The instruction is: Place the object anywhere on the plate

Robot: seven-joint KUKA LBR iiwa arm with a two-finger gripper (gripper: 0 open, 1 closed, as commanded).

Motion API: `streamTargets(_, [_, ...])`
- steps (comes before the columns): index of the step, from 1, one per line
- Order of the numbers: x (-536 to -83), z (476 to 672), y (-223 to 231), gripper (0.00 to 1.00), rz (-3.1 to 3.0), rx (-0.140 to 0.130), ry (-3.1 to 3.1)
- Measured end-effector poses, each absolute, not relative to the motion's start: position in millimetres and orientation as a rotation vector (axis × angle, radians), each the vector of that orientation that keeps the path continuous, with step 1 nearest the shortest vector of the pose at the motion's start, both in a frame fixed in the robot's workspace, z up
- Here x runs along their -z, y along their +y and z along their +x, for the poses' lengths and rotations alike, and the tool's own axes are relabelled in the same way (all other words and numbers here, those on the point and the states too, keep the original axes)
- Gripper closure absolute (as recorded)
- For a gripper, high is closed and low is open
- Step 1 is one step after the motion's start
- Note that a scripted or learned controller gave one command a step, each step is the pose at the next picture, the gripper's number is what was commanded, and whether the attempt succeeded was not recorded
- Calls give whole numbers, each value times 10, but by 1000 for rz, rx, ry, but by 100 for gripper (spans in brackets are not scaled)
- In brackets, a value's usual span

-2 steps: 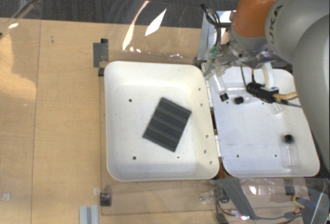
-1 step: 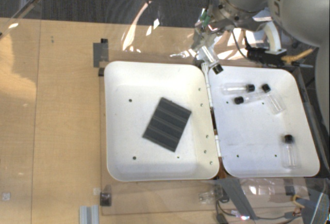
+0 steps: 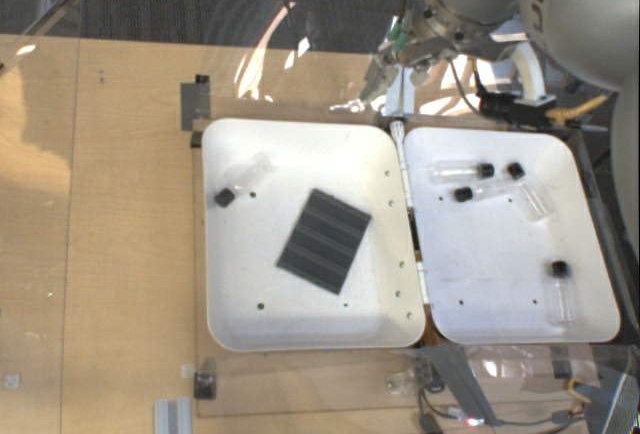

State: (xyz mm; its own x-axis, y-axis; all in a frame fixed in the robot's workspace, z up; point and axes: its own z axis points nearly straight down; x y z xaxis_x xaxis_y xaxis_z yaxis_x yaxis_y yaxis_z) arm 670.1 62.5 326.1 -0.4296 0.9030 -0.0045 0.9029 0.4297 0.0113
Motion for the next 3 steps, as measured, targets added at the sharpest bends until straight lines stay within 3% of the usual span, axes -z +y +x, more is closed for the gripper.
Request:
streamTargets(1, [-1926,6529,1089,0,2309,-3,2130])
streamTargets(2, [-2043,6543,1101,100,2299,-9,2135])
streamTargets(3, [-2676,6697,1705,100,2030,-12,2390])
